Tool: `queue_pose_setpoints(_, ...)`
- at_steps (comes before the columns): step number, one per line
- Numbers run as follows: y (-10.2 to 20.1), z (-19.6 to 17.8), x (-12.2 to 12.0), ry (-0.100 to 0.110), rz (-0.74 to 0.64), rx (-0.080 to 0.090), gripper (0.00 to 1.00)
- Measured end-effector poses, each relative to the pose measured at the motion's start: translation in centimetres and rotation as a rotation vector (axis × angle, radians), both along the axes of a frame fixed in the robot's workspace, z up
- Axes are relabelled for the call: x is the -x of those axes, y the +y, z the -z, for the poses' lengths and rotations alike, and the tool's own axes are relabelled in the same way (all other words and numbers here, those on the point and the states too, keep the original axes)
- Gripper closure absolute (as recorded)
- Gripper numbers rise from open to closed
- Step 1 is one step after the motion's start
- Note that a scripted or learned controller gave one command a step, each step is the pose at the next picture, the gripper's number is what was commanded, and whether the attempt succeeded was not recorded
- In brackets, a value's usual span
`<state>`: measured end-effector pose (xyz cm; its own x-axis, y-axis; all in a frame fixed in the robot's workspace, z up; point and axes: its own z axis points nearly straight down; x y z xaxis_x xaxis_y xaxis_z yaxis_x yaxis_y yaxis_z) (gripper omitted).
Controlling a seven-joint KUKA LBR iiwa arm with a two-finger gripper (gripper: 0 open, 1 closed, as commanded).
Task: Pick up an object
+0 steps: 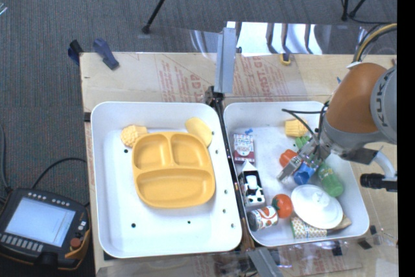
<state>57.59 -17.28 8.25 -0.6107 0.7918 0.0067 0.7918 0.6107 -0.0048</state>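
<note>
Nearest the lens, the arm is seen coming in from the right, its orange band bulging large over the right bin. Below the band, the gripper is lowered among the clutter in the middle of that bin. Whether it is released or clenched cannot be told: the tip is tangled visually with the toys under it. A small blue object is seen right at the tip, apparently touching it, but a grasp cannot be confirmed. An orange piece lies just beside the tip on the left, and a green item just to the right, partly covered by the wrist.

Further out, a white domed lid is set at the near side, with a patterned scrap half hidden under its edge. A red ball and a small can are found beside it. A black-and-white carton and a red carton are lined along the left wall. A yellow chunk is placed at the far side; its shape is hard to make out.

In the left bin, a yellow divided plate is laid flat, flanked at its far corners by a corn piece and a pale yellow lump. A pendant is cut off at the lower left.
</note>
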Motion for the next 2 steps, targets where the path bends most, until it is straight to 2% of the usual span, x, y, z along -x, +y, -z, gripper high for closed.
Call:
queue_pose_setpoints(1, 0.0, -0.8, -0.1, 0.002, -0.001, -0.001, 1.0)
queue_pose_setpoints(2, 5.6, -2.3, 2.1, -0.001, 0.043, 0.0, 1.0)
